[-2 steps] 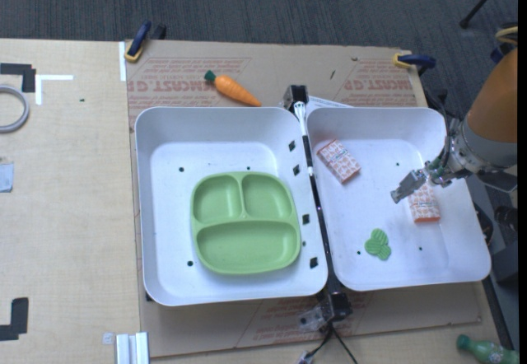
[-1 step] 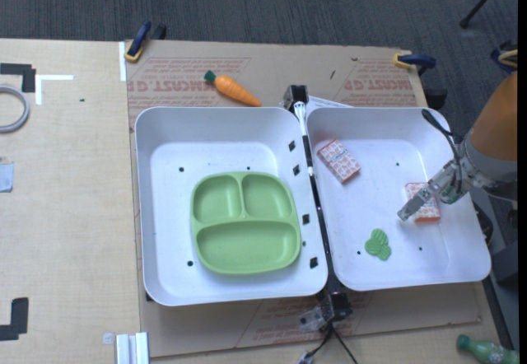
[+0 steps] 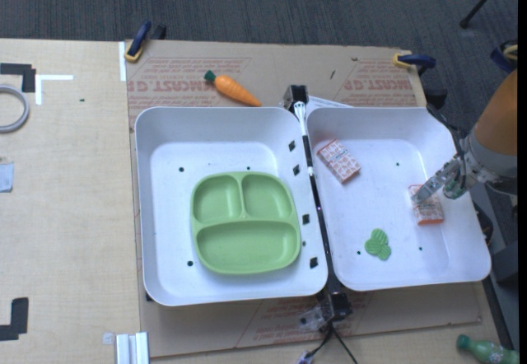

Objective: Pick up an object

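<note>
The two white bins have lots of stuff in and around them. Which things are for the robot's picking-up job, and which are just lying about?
For the job:
gripper, low over the right bin
pink packet right under it
patterned box
small green toy
green divided plate in the left bin

Just lying about:
toy carrot on the cardboard
blue clamps
green bottle

A divided plate (image 3: 244,222) sits in the left bin (image 3: 165,136). Right of that bin, the second bin (image 3: 387,125) holds a box (image 3: 339,161), a leafy piece (image 3: 378,245) and a packet (image 3: 427,206). A carrot (image 3: 234,90) lies behind the left bin.
</note>
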You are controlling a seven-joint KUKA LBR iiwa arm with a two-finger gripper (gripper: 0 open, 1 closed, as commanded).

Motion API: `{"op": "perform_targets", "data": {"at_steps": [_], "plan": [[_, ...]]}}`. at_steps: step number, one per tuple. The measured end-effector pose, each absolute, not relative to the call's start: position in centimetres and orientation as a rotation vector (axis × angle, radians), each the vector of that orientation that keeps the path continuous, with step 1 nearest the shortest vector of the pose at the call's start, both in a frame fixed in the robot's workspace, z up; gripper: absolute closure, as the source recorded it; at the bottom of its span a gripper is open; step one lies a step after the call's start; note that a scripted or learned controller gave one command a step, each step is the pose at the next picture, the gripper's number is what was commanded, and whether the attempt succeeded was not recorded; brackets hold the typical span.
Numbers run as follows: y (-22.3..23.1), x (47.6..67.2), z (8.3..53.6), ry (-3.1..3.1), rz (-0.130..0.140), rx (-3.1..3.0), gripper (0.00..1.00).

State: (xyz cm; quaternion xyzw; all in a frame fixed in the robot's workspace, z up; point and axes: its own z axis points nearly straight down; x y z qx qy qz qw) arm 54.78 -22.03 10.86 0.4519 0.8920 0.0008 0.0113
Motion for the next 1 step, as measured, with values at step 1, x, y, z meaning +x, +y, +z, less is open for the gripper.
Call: {"op": "perform_targets", "data": {"at_steps": [1], "plan": [[-15.64,54.09,19.93,2.718,0.001,1.569,1.00]]}}
